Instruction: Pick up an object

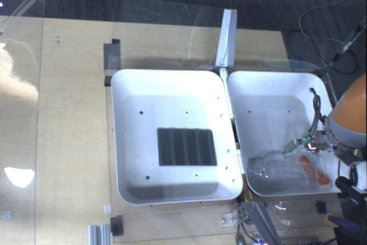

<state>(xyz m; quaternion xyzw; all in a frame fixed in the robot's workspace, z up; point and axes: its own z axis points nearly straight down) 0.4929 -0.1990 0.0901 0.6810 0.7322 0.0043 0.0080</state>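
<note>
A dark ribbed rectangular block (186,146) lies flat in the middle of the left bin (129,123). In the right bin (264,94), a clear plastic cup (268,168) lies on its side near the front wall. A small orange object (312,171) rests at the front right. My gripper (305,144) reaches in from the right, low over the right bin. It is just above the orange object and to the right of the clear cup. Nothing is visibly held.
The arm's orange band (351,109) and grey wrist overhang the right bin's right wall. A metal post (226,43) stands behind the seam between the bins. Cables and brackets (258,221) sit below the front edge.
</note>
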